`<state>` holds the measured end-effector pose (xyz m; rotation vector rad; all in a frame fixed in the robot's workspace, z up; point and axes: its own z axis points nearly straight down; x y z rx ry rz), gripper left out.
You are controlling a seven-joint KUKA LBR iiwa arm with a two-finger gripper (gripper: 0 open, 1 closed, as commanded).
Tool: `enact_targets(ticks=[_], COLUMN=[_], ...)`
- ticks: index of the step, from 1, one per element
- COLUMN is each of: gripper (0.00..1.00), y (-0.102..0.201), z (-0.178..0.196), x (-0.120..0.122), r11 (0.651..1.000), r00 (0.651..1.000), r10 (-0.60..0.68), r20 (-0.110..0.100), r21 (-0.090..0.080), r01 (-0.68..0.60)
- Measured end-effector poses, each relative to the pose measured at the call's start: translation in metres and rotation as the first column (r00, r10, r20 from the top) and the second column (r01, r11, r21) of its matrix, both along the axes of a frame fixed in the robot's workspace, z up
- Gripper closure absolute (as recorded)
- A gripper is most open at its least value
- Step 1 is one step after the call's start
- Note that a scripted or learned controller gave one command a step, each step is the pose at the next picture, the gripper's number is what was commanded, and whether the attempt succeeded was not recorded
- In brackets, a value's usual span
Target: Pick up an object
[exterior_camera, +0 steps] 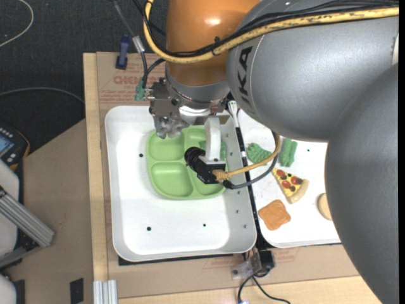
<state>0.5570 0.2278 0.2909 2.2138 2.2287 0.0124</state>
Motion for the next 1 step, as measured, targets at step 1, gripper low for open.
enact_targets(ticks=[1], gripper=[1.0], y=[-0.0191], z=[0.0295], x=[-0.0422], r11=[1.0], r00=[1.0], r10=[-0.007], r20=[-0.007], r21=[-0.004], r01=[0.007])
